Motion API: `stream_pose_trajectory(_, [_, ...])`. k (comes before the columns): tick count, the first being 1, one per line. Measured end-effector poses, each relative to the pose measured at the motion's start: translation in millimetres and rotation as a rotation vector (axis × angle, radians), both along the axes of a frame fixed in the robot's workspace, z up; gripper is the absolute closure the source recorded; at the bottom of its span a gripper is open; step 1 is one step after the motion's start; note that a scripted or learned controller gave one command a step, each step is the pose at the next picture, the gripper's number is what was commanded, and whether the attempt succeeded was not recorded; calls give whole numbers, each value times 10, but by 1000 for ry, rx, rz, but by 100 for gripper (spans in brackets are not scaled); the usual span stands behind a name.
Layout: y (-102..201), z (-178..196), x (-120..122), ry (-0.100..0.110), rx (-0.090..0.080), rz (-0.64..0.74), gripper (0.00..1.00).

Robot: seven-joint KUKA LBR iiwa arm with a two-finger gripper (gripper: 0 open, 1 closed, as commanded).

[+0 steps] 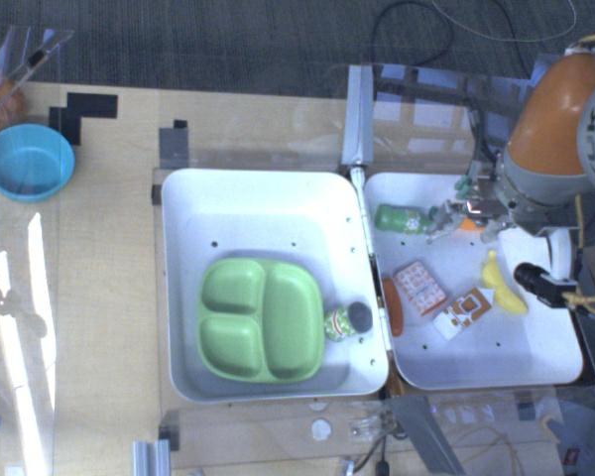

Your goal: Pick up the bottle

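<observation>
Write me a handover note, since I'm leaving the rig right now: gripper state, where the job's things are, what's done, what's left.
Gripper: over the right bin, at its far side, close to the green bottle.
Bottle: lying on its side on the bin floor near the far left corner, not lifted.
Done: approach only.
Left: grasp and lift the bottle.
Also in that bin: a banana and a small checked box.

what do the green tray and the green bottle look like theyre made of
Green tray: likely matte plastic, with an even colour, soft moulded dividers and no sharp glints. Green bottle: probably plastic with a printed label; it is too small to be sure.
</observation>
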State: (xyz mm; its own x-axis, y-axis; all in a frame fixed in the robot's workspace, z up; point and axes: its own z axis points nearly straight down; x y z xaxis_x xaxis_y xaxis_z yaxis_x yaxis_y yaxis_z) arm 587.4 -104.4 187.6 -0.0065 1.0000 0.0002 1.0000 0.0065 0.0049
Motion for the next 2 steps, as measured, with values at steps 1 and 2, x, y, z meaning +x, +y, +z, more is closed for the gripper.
stream_pose_trajectory(1, [223,-990,-238,-7,4,-338,0])
stream_pose_trajectory(2, [242,-863,-205,-15,7,-338,100])
